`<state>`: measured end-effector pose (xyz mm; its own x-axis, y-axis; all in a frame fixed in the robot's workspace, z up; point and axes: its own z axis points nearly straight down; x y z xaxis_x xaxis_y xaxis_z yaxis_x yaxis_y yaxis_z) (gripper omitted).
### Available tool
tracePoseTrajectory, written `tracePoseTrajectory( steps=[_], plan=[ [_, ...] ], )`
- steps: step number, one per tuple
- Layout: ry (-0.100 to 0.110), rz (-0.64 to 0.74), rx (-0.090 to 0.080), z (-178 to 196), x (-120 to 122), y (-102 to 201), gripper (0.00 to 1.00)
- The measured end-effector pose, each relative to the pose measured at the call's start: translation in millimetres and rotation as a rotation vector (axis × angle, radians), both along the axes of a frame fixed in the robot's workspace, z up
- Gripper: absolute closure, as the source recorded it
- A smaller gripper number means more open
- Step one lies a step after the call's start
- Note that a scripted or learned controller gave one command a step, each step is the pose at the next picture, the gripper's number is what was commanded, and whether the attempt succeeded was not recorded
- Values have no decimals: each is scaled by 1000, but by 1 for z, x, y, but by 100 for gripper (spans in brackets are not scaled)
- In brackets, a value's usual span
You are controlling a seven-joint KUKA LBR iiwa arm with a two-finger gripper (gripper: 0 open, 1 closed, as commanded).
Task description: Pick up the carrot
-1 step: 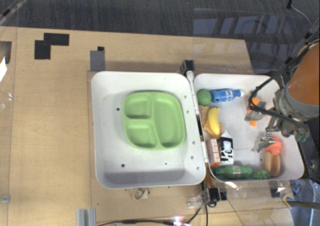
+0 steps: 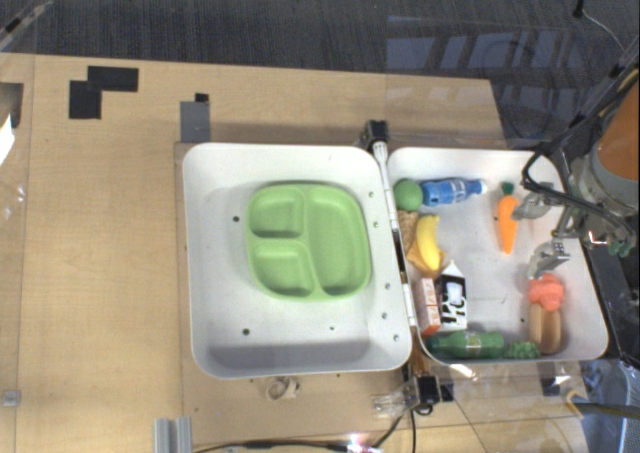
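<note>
Two shallow white bins sat side by side on a wooden bench. The left bin [image 2: 215, 241] held one thing — a green divided plate [image 2: 305, 241] with three compartments. The right bin [image 2: 470, 159] held the clutter: one carrot [image 2: 508, 224] lying near the bin's far right corner, one blue bottle [image 2: 449, 190], one green ball [image 2: 407, 194], one banana [image 2: 428, 243], one black-and-white carton [image 2: 452, 301], one cucumber [image 2: 468, 344] and one hot dog [image 2: 546, 327]. The gripper [image 2: 548, 231] hovered just right of the carrot (not touching it), its two metal fingers [image 2: 548, 258] spread apart around nothing.
</note>
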<state>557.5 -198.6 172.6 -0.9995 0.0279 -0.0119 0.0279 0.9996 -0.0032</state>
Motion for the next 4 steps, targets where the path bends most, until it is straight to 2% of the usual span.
tracePoseTrajectory(
  steps=[1,2,3,4],
  plan=[
    [-8,17,-2,-82,-9,-8,0],
    [-5,-283,4,-83,-5,-6,0],
    [-1,-447,7,-84,76,-5,0],
    [-15,-439,6,-69,81,-5,100]
  ],
)
